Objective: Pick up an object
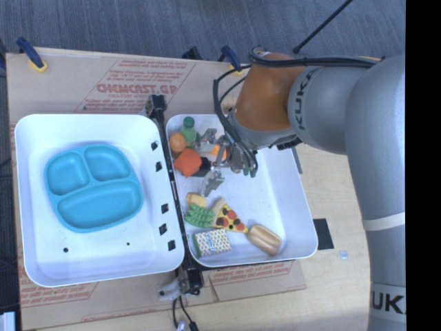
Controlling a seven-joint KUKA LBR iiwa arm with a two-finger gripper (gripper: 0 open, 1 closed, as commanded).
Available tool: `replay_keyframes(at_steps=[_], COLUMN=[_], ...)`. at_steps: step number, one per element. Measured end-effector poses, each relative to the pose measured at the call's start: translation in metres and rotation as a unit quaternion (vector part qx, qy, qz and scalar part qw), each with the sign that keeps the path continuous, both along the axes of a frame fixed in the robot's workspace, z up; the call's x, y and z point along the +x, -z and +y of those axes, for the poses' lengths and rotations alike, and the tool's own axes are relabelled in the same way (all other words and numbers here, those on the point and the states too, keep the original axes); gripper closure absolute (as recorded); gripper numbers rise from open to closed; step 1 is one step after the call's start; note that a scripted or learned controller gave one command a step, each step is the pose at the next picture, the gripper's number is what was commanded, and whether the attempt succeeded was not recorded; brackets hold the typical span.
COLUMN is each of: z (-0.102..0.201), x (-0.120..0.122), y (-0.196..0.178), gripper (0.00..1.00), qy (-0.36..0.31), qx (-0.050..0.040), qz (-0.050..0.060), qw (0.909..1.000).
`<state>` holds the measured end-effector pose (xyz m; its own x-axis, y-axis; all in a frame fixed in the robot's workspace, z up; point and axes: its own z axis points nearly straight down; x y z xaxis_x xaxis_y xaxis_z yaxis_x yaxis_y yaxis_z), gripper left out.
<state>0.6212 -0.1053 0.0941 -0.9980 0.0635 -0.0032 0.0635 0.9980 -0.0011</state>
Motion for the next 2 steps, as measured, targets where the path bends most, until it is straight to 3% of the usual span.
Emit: replay_keyframes(at_steps=[1, 2], z=[0.011, 0.011], x=[-0.01, -0.009], y=[0.0, -0.01], gripper=[0.0, 1.0], qy=[0.079, 0.078], qx=[-0.0002, -0.0003], qz=[0.001, 0.001], qw=[0.9969, 0.9969])
